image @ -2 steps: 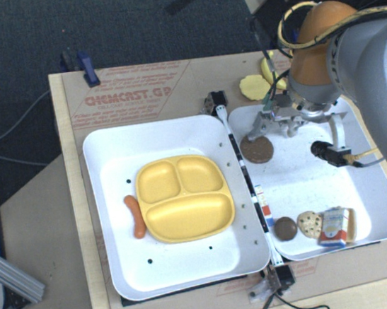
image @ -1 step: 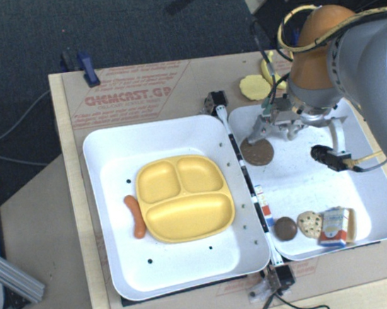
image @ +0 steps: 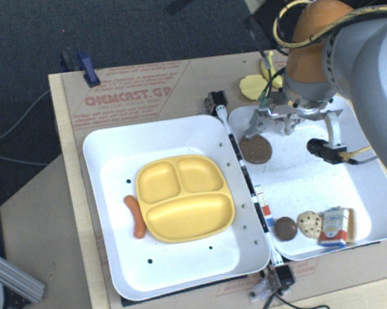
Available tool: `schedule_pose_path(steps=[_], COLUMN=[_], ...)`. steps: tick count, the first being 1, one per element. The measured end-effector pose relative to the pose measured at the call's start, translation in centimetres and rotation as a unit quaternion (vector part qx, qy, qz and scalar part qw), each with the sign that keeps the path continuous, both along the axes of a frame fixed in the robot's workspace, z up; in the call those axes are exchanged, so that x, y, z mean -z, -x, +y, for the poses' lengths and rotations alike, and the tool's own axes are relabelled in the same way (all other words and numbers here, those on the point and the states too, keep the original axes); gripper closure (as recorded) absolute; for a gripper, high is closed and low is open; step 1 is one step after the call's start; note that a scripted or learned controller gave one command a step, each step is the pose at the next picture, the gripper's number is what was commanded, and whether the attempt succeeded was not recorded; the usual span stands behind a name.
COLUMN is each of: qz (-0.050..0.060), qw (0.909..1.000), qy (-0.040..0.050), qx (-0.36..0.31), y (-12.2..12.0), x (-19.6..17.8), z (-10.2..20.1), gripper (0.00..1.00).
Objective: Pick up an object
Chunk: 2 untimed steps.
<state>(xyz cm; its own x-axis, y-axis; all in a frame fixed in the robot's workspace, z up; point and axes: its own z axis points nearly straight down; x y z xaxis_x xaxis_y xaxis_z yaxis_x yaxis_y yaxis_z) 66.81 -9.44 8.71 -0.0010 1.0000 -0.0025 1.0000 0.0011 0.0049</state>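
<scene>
My gripper [image: 290, 121] hangs over the far end of the right bin [image: 372, 204], below the orange band of the arm. A dark brown round cookie [image: 256, 150] lies just to the gripper's left and slightly nearer, close to the bin's left wall. At the near end of this bin lie a smaller brown disc [image: 284, 227], a pale chocolate-chip cookie [image: 309, 224] and a small red, white and blue packet [image: 336, 226]. Nothing shows in the gripper's hold.
The left bin [image: 123, 260] holds a yellow divided plate [image: 184, 197] with an orange sausage [image: 136, 215] beside it on the left. A yellow object [image: 252, 86] sits on the bench behind the right bin. The arm's grey body covers that bin's far right.
</scene>
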Motion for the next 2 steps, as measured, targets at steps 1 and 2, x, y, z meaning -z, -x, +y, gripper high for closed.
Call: schedule_pose_path(steps=[1,2], qz=[0.000,0.001], qw=[1.0000,1.0000], qy=[0.0000,-0.0001], qx=[0.000,0.000], y=[0.03,0.07], x=[-0.01,-0.09], z=[0.03,0.20], gripper=[0.00,0.00])
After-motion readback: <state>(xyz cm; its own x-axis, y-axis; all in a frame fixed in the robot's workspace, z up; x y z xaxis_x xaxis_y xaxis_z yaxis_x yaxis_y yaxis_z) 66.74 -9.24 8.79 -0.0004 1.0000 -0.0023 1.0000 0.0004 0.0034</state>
